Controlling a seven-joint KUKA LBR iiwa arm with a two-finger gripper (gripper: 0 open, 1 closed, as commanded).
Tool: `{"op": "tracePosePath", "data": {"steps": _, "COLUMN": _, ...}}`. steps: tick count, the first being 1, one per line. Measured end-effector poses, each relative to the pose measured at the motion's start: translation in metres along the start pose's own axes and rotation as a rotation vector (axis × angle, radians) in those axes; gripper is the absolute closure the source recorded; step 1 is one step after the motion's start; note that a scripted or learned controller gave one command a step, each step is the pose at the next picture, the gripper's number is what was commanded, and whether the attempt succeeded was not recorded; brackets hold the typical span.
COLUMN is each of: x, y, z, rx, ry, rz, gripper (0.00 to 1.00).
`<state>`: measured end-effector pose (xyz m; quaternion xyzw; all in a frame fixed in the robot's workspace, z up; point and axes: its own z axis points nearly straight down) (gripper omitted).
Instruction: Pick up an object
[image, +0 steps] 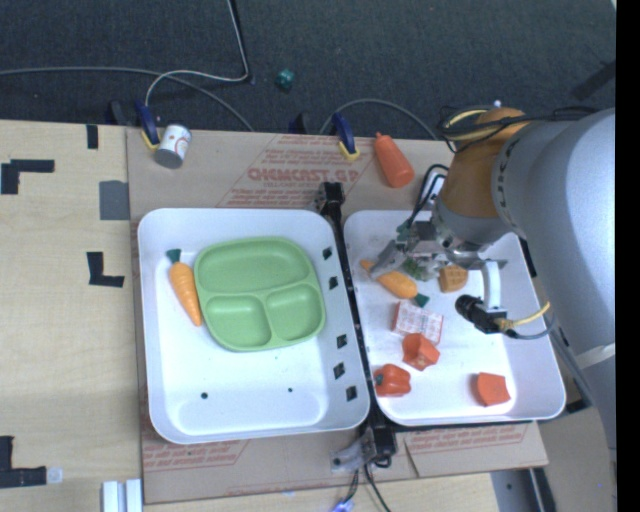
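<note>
Toy carrot (399, 284) lies just below-left of the gripper (418, 252), long axis slanting down to the right; whether the gripper is released or clenched cannot be told.

The surface (60, 330) carries a cardboard sheet (280, 175). On it sit two white bins, the left bin (240, 405) touching the right bin (535, 395); an orange carrot-like toy (393, 161) and a small can (173, 144) lie at the far edge.

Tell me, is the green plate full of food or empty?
Empty. The green plate in the left bin shows bare green in all three compartments. The toy carrot lies beside it on the bin floor, not on it.
</note>
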<state>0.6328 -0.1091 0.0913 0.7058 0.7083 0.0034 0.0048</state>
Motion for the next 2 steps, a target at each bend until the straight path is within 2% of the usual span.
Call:
{"op": "tracePosePath", "data": {"steps": 1, "x": 0.000, "y": -0.001, "z": -0.008, "rx": 0.002, "ry": -0.001, "rz": 0.000, "gripper": 1.00}}
{"op": "tracePosePath", "data": {"steps": 2, "x": 0.065, "y": 0.037, "z": -0.093, "rx": 0.010, "ry": 0.002, "rz": 0.001, "gripper": 1.00}}
